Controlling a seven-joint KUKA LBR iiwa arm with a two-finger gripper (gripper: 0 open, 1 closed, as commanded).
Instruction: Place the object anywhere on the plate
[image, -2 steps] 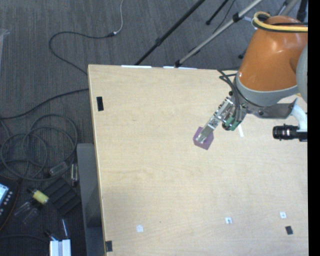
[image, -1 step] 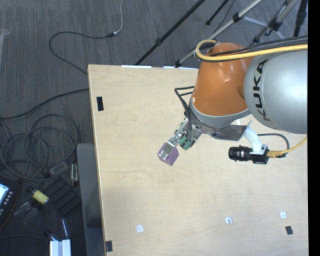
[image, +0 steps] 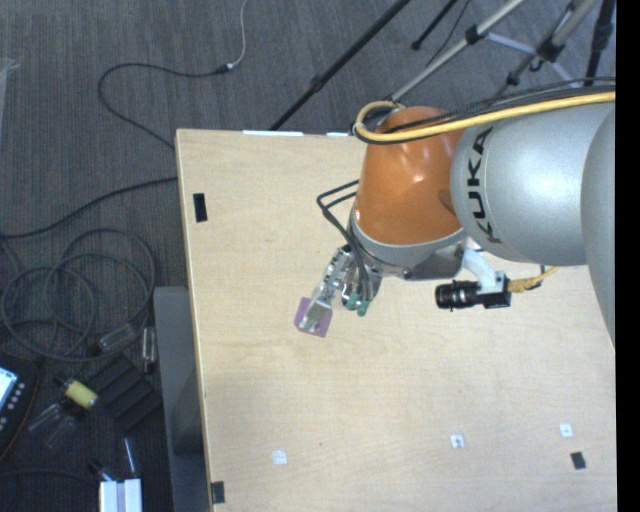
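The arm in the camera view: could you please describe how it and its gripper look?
The arm is a thick silver-grey cylinder with dark KUKA lettering, ending in a rounded orange band. Yellow and black cables loop over it. A small black cylindrical unit juts out beneath the wrist. The gripper is slim, metallic grey, with a green detail.
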